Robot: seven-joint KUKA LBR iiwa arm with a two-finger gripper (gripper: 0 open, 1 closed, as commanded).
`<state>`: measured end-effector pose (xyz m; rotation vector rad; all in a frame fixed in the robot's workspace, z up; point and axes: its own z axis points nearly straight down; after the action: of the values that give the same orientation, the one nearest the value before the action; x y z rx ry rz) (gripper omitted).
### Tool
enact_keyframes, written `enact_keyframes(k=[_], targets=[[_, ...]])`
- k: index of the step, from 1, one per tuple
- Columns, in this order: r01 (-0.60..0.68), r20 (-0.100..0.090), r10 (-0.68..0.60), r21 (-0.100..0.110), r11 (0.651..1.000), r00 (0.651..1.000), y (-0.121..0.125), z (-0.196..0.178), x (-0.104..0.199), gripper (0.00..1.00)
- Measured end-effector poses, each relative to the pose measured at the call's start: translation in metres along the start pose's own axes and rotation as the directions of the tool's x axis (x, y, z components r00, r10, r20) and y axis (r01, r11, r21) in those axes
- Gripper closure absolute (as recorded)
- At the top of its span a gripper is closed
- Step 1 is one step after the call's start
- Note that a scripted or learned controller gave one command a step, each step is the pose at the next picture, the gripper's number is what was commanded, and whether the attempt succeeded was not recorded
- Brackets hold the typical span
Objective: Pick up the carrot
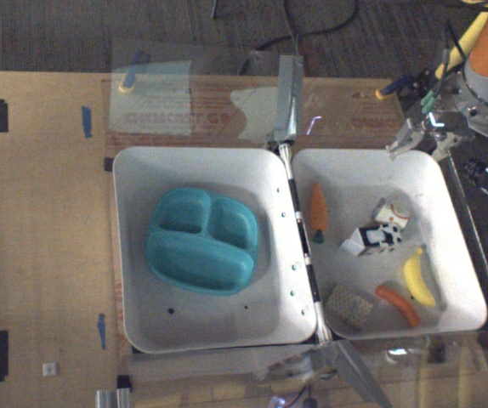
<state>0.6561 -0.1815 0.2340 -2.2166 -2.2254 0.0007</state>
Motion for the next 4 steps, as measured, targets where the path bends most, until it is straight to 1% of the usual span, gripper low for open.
enact_keyframes(k=[1,2,3,4], targets=[[0.051,0.0,-0.051,0.0,0.999,0.999,-0.004,0.086,0.034,0.0],[0.019,0.002,-0.019,-0.006,1.0,1.0,0.001,0.147,0.088,0.0],[0.019,0.005,-0.019,-0.01,1.0,1.0,0.003,0.136,0.087,1.0],[0.075,0.0,-0.075,0.001,0.997,0.997,-0.039,0.084,0.077,1.0]])
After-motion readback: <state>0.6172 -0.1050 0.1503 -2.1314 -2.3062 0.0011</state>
